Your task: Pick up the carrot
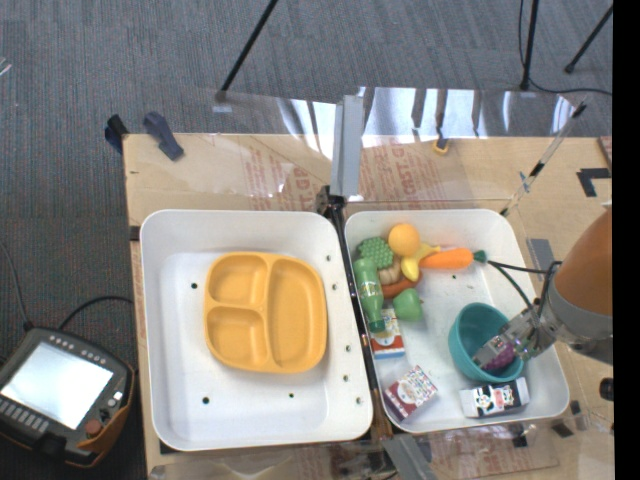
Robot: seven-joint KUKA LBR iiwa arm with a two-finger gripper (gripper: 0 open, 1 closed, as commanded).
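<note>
The arm is cut off by the right edge. The gripper overlaps the teal bowl, hiding part of its interior; finger position indiscernible. Toys beside the carrot overlap, individual shapes unclear.

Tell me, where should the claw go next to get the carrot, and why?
Probably it should lift and travel toward the far side of the right white bin. The claw sits at the teal plastic bowl, while the orange toy carrot with a green tip lies apart, beside the round yellow-orange toy fruit.
</note>
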